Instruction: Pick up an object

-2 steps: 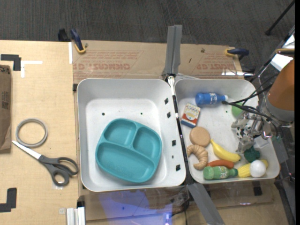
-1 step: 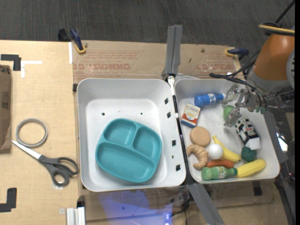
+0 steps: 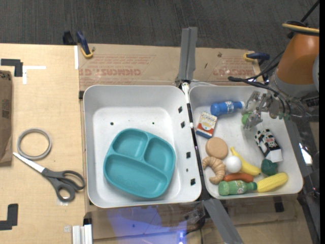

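My gripper (image 3: 264,113) hangs over the far right part of the right bin (image 3: 293,136), open, with nothing clearly between its fingers. A small green object (image 3: 247,119) lies right at the left fingertip. A blue bottle (image 3: 226,107) sits to the gripper's left, and a black-and-white carton (image 3: 266,142) lies just in front of it. Also in this bin are a red-and-white box (image 3: 206,124), a tan round cookie (image 3: 217,147), a croissant (image 3: 214,168), a white ball (image 3: 233,163), a banana (image 3: 246,164), a green bottle (image 3: 236,188) and a corn cob (image 3: 272,182).
The left bin (image 3: 96,111) holds a teal divided plate (image 3: 139,161). On the bench to the left lie scissors (image 3: 53,177) and a tape roll (image 3: 34,143). A grey divider post (image 3: 188,55) stands between the bins at the back.
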### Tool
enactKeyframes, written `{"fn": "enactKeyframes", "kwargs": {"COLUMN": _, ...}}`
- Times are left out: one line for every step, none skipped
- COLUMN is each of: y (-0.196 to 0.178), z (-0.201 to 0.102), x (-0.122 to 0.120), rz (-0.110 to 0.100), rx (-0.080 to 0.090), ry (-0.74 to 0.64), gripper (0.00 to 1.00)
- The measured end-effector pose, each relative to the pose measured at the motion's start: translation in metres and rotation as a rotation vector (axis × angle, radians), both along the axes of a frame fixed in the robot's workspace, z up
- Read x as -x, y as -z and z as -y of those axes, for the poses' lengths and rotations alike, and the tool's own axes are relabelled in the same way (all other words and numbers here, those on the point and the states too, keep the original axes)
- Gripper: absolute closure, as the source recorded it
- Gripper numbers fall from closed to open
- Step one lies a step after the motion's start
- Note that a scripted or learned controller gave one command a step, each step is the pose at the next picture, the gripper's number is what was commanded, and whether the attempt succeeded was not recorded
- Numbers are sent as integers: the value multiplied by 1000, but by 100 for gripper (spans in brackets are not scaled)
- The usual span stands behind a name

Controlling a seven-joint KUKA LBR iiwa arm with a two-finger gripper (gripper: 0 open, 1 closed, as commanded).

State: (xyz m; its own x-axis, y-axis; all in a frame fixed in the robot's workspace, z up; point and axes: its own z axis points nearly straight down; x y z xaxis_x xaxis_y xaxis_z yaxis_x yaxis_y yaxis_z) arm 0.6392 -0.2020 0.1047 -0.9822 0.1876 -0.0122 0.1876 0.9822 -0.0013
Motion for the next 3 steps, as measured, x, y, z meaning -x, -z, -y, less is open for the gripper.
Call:
{"fn": "enactKeyframes", "kwargs": {"y": 0, "z": 0, "x": 0, "rz": 0, "rx": 0, "ry": 0, "gripper": 0}}
{"fn": "enactKeyframes", "kwargs": {"y": 16, "z": 4, "x": -7, "rz": -27, "rx": -7, "ry": 20, "gripper": 0}}
{"fn": "enactKeyframes", "kwargs": {"y": 12, "z": -25, "x": 3, "rz": -8, "rx": -4, "ry": 108, "gripper": 0}}
